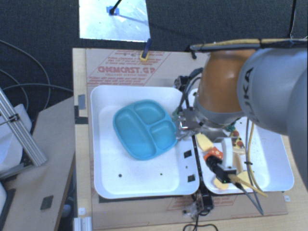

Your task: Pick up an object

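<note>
A light blue divided plate point(144, 129) lies tilted in the left white bin point(110, 182), toward its back right. My gripper point(179, 125) is low at the plate's right edge, close to the wall between the two bins. The bulky grey wrist with its orange band point(221, 85) hangs over it and hides the fingers. In the right bin point(279, 172), partly under the arm, lie a yellow piece point(203, 141), an orange piece point(212, 154) and a small red and green thing point(236, 132).
A cardboard sheet point(127, 66) lies under both bins. A shiny square panel point(114, 13) sits behind them. A metal frame point(19, 129) and cables stand off to the left of the bench.
</note>
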`<state>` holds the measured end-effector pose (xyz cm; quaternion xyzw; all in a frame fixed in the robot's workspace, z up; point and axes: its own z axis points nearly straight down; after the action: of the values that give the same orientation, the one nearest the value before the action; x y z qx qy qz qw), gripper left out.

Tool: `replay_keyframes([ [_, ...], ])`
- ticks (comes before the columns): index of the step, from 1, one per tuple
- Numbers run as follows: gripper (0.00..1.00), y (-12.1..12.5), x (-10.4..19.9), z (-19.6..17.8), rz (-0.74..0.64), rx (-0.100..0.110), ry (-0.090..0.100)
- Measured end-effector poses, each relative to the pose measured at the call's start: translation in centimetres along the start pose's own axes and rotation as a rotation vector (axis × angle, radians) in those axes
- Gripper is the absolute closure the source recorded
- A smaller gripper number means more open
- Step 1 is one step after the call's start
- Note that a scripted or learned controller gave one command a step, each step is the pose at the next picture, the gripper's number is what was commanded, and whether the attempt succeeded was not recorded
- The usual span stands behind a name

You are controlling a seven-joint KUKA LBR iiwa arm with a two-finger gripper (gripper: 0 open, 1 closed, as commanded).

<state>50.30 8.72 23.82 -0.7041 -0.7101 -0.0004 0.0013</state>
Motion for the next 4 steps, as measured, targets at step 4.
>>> replay_keyframes([
  [4,1.00,-1.4,9.7,-21.6,0.001,-0.020,0.006],
])
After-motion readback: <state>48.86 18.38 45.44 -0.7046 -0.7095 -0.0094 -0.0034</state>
